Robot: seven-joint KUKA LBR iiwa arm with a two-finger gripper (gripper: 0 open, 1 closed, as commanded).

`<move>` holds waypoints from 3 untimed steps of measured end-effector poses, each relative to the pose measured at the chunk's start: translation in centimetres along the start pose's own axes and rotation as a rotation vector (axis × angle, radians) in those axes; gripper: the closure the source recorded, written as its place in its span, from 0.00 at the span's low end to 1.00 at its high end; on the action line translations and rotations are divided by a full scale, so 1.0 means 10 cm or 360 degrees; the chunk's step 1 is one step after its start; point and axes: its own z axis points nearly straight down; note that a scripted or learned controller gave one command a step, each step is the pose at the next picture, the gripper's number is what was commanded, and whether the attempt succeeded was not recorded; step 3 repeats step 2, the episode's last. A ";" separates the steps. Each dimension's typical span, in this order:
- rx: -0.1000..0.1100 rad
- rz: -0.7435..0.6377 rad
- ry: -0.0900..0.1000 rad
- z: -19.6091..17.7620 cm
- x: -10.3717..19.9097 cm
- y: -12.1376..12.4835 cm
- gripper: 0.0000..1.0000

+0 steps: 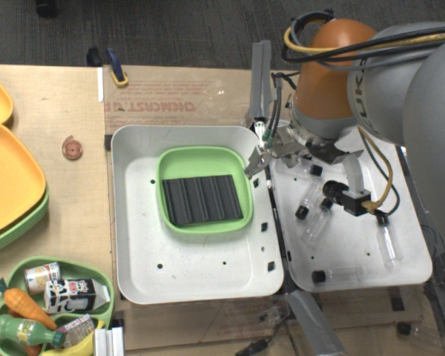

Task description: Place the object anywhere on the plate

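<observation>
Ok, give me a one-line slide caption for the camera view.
KUKA arm hangs over the right bin, its gripper beside the green plate holding a dark ridged block in the left bin.

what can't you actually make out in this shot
- The pincer: small and set against the bin rim in the camera view, so open or shut is unclear.
- Clear items in the right bin: nearly see-through on white, shapes unclear.
- Yellow plates: cut off by the left edge.
- Labels in the green bowl: too small to read.
- The dark ridged object lies on the green plate.
</observation>
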 end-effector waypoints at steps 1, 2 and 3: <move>-0.0003 0.0100 -0.0003 -0.26 0.17 -0.08 0.00; -0.0004 0.0217 -0.0002 -0.52 0.45 -0.15 0.00; -0.0004 0.0217 -0.0002 -0.52 0.45 -0.15 0.00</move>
